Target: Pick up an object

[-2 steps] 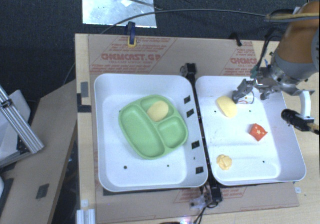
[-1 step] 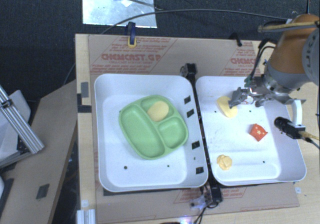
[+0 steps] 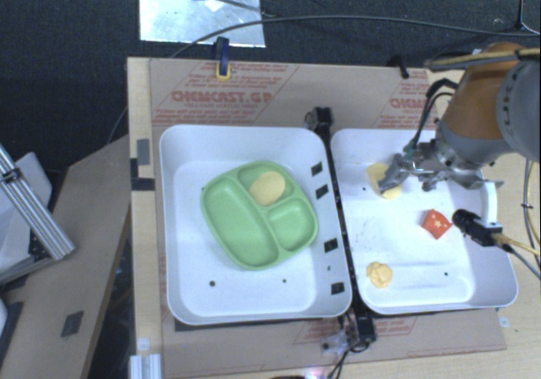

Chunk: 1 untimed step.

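Note:
My gripper (image 3: pixel 393 178) reaches in from the right over the right bin (image 3: pixel 423 284), down at its far left part. A yellow piece (image 3: pixel 379 176) lies right at the fingertips, touching or partly under them. A red piece (image 3: pixel 435 223) rests in the middle right of that bin. A small yellow lump (image 3: pixel 379 274) lies near the bin's front. In the left bin (image 3: pixel 182 200) sits a green divided plate (image 3: pixel 254 221) with a pale yellow piece (image 3: pixel 268 189) in its far compartment.
A black divider with clips (image 3: pixel 332 200) runs between the two bins. The bins stand on a brown board (image 3: pixel 254 90). A blue clamp (image 3: pixel 221 54) holds the board's far edge.

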Each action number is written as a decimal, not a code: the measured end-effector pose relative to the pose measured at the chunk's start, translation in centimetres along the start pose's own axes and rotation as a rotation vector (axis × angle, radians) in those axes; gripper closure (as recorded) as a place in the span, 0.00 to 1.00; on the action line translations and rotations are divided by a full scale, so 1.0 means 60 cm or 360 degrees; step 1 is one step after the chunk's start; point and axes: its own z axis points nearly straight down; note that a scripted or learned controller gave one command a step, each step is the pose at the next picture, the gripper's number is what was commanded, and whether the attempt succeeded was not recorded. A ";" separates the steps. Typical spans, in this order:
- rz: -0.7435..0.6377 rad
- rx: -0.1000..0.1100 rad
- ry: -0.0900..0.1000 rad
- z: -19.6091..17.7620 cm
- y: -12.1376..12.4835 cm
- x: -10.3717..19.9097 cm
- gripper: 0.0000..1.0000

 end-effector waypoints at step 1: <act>0.0000 0.0000 0.0000 0.083 0.001 0.001 0.00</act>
